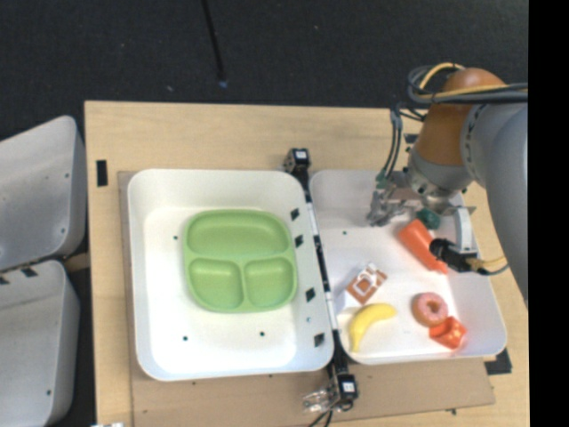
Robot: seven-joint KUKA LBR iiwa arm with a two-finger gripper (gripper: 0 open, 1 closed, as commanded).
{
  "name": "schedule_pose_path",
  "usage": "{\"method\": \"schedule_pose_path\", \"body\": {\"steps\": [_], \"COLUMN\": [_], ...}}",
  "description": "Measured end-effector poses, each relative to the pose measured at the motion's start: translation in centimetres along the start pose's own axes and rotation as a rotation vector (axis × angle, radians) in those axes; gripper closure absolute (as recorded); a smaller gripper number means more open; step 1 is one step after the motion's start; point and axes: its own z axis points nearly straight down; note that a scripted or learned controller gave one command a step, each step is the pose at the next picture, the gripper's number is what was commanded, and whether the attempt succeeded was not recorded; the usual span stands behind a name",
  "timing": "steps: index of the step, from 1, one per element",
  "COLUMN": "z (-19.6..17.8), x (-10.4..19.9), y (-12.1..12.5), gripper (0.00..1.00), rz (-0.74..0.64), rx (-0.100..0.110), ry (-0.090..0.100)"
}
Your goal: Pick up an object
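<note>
The right bin [342, 205] holds several toy foods. An orange carrot [420, 242] lies near its far right side. A small brown and white square block [365, 283] sits mid-bin, a yellow banana [368, 321] near the front edge, a pink donut [430, 308] and a red pepper [448, 332] at the front right. My gripper [389, 210] hangs low over the bin's far part, just left of the carrot. I see nothing between its fingers.
The left bin [151, 327] holds a green divided plate [240, 258]. A black clip row [313, 265] joins the two bins. The grey arm with its orange band [453, 123] comes in from the upper right. Wooden bench [196, 132] surrounds the bins.
</note>
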Motion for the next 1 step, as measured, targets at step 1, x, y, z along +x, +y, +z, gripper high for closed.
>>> {"method": "schedule_pose_path", "body": {"steps": [1], "z": [-4.45], "x": [0.12], "y": [-0.41], "gripper": [1.00], "rz": [0.002], "rx": [-0.003], "ry": [0.001]}}
